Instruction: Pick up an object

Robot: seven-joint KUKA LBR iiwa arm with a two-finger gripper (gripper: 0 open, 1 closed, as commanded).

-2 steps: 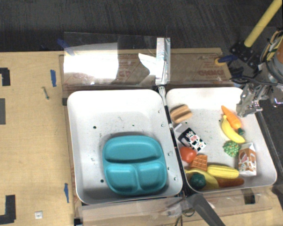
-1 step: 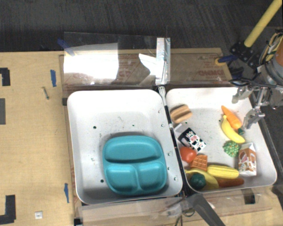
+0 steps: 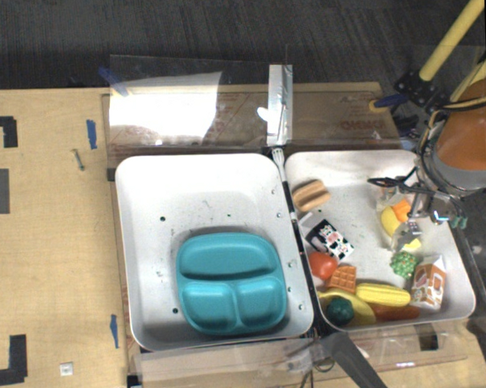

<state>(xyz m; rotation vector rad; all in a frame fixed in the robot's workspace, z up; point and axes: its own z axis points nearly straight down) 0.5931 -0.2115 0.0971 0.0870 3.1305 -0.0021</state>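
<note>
From up here I have the gripper (image 3: 413,222) low over the right bin (image 3: 350,164), at that bin's arm-side half, with the grey wrist and orange band of the arm (image 3: 464,143) coming in from the right edge. I cannot tell from this slant how the tool is set, since the metal parts blur into the clutter beneath. What matters for the next move, as I judge it, is what sits straight under the tool: a small yellow and orange piece (image 3: 393,216) seems to be right at its tip, touching or nearly so, and a green bumpy piece (image 3: 404,263) lies just beyond it toward the bin's near wall. Either could be the target; I would take the yellow and orange one as likelier. Further off toward the near wall, a yellow corn cob (image 3: 382,292) lies with its long axis running across, parallel to that wall, and a small printed carton (image 3: 429,285) leans beside it near the bin's corner. Away from the arm, toward the divider, sit a toy burger (image 3: 311,195), a black and white card (image 3: 331,240), a red tomato (image 3: 321,265) and a dark green ball (image 3: 340,309). The crowding near the tool is the hazard. The left bin (image 3: 147,201) holds a teal divided tray (image 3: 230,281), well apart.
</note>
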